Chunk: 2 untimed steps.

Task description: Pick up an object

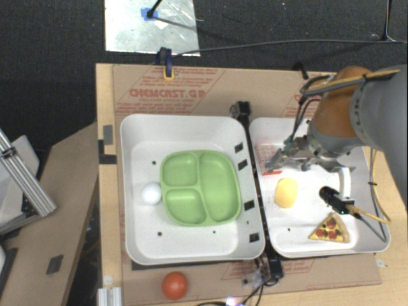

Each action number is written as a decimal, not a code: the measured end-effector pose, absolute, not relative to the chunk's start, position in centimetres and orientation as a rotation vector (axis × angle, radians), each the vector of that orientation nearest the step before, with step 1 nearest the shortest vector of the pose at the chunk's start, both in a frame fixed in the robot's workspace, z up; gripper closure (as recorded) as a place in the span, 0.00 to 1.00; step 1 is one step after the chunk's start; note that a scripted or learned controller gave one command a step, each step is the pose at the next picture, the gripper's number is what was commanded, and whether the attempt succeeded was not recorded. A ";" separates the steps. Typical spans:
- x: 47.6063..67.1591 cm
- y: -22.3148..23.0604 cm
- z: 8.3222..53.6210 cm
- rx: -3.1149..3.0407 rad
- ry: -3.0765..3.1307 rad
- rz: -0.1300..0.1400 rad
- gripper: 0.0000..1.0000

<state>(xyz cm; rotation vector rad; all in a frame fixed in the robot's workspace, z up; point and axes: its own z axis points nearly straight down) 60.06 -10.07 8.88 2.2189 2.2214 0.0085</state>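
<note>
tray [200,187] in left bin [137,142], ball [151,194] beside

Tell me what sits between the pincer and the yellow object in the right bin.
Nothing visible. The pincer hangs just above-left of the yellow object, with bare white floor of the right bin between them.

Grey arm [376,116] reaches from right, orange-banded wrist bent down-left, hand [280,161] low.

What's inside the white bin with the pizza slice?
The right bin holds a toy pizza slice, a yellow lemon-like piece and the arm. The arm covers the bin's far corner, so that part stays hidden.
</note>
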 end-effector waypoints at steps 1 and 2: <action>60.4 -10.0 10.3 2.212 2.216 0.021 1.00; 60.4 -9.2 15.1 2.213 2.223 0.006 1.00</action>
